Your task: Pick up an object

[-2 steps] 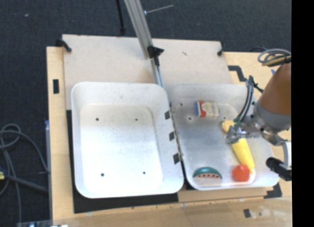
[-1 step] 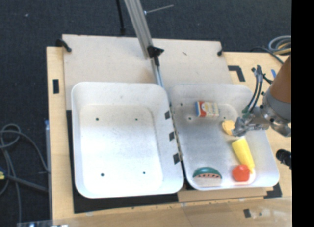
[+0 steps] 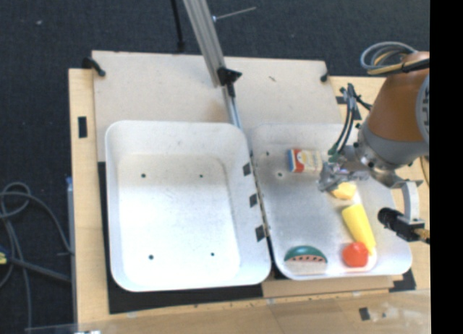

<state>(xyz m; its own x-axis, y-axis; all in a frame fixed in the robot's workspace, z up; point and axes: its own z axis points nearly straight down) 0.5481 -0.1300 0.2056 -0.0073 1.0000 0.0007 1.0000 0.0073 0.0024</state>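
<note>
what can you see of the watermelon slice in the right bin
The watermelon slice is a small toy half-round wedge, seemingly plastic, with a green rind along its curved top and a red face below. It lies flat on the right bin's floor at the near edge, against the rim. Nothing touches it; the red ball sits apart to its right.

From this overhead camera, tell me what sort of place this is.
Probably a robotics lab's bin-picking test bench. Two shallow white plastic bins sit side by side on a wooden board, the right one holding toy food such as a yellow plastic banana, with a grey-and-orange robot arm reaching in.
</note>
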